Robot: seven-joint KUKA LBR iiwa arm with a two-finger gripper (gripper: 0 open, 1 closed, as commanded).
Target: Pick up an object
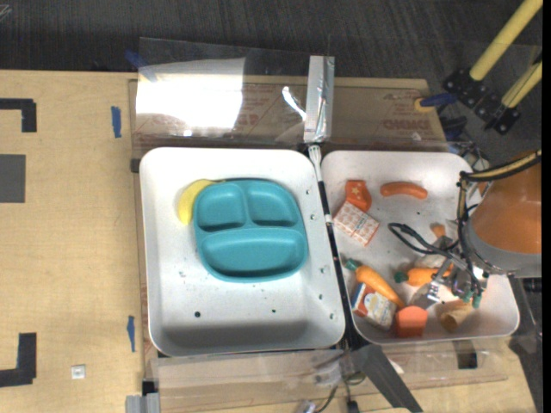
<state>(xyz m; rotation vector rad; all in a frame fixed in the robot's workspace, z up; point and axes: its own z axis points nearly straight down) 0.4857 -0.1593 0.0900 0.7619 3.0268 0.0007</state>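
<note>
The right bin (430,163) holds several toy foods. A sausage (404,190) and an orange-red block (358,194) lie at its back, with a white patterned carton (355,224) just below them. A carrot (377,282), a small juice box (370,304), a red-orange cube (411,318) and a tan piece (455,315) sit near the front. My gripper (441,275) is low in the bin's front right part, right over a small orange piece (420,275) and a small white item (430,293). The arm's orange band (512,222) hides the bin's right side.
The left bin (241,317) bears a teal divided plate (250,228) with a yellow thing (188,200) poking out from under its left edge. A clear plastic sheet (224,101) stands behind the bins. Yellow-handled tools (504,37) lie at the back right.
</note>
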